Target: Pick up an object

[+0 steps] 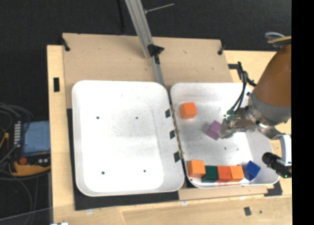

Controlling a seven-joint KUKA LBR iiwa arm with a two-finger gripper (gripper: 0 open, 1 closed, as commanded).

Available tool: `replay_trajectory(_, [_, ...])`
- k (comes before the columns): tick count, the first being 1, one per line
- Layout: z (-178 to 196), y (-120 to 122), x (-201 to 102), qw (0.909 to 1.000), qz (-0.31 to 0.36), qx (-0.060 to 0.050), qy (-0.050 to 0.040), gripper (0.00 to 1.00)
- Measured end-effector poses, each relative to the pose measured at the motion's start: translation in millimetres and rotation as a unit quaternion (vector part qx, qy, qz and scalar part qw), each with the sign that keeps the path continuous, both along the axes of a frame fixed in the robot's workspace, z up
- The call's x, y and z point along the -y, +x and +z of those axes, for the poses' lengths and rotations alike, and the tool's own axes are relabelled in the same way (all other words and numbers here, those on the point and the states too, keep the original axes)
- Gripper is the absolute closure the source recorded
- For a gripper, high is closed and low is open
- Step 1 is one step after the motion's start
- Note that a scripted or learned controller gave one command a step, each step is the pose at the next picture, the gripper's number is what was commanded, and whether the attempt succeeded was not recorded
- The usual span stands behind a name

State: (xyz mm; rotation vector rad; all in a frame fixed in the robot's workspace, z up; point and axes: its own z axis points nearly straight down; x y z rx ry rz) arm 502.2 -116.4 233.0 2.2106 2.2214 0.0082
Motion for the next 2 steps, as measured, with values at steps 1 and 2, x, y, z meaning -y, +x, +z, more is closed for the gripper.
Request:
replay_trajectory(1, [0, 1, 1, 1.0000, 0.001, -0.004, 0.0000, 1.00])
replay_trajectory(2, [9, 26, -51, 1.0000, 0.002, -0.003, 0.0016, 1.00])
